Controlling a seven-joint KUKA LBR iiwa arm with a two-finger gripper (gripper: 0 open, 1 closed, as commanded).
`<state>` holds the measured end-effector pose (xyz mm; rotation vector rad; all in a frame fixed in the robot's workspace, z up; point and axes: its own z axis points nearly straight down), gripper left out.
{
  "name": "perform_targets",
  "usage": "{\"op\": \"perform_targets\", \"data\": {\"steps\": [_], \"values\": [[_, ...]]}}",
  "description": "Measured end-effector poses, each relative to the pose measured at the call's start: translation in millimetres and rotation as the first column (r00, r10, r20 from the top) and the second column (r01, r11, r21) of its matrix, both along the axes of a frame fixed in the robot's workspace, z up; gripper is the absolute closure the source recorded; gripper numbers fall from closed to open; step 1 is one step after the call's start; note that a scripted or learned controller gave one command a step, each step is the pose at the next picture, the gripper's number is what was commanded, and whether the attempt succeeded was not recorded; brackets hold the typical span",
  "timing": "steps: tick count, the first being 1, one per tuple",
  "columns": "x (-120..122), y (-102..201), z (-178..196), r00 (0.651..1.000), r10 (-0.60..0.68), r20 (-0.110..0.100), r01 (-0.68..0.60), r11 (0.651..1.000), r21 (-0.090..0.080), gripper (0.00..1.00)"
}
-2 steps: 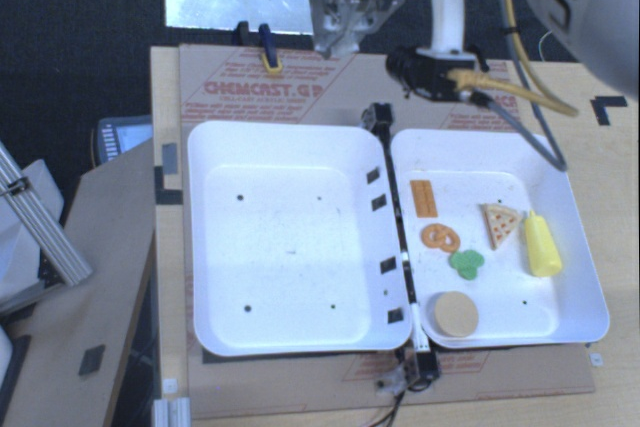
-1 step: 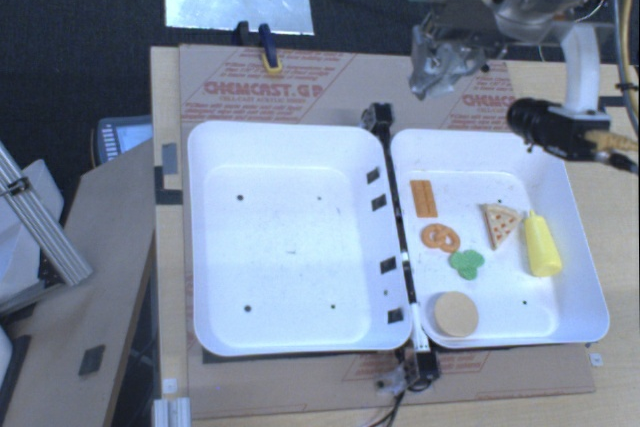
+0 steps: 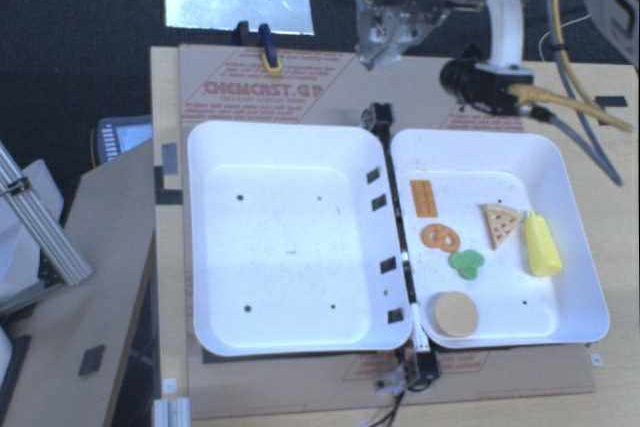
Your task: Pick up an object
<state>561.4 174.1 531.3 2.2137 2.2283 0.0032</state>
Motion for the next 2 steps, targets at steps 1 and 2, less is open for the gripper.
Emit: {"op": "perform_targets", "data": {"steps": [1,2], "values": [[9,64,4,1.0,0.003,0.001,-0.003,1.0,0.001,1.0],[-1,59,-230,1.0,-0.006,-0.016,0.006,1.0,-0.007,1.0]]}}
